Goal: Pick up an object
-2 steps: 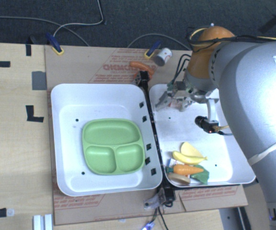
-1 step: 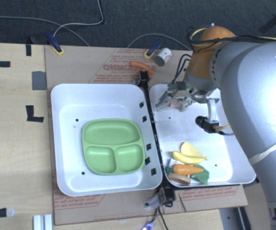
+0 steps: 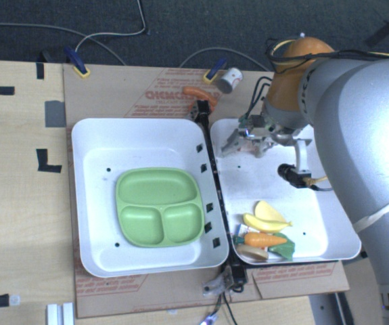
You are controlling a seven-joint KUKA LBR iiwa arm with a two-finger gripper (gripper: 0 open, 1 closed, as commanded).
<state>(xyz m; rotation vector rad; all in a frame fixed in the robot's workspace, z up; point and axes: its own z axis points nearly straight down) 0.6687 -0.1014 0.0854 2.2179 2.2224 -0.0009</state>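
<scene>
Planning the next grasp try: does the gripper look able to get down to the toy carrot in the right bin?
Probably yes. The gripper hangs over the far end of the right bin, and the carrot lies atop the small pile at the near end, uncovered from above, though close to the divider wall.

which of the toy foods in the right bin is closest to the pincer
The yellow piece at the top of the pile; the carrot and others lie below it, farther from the pincer.
</scene>
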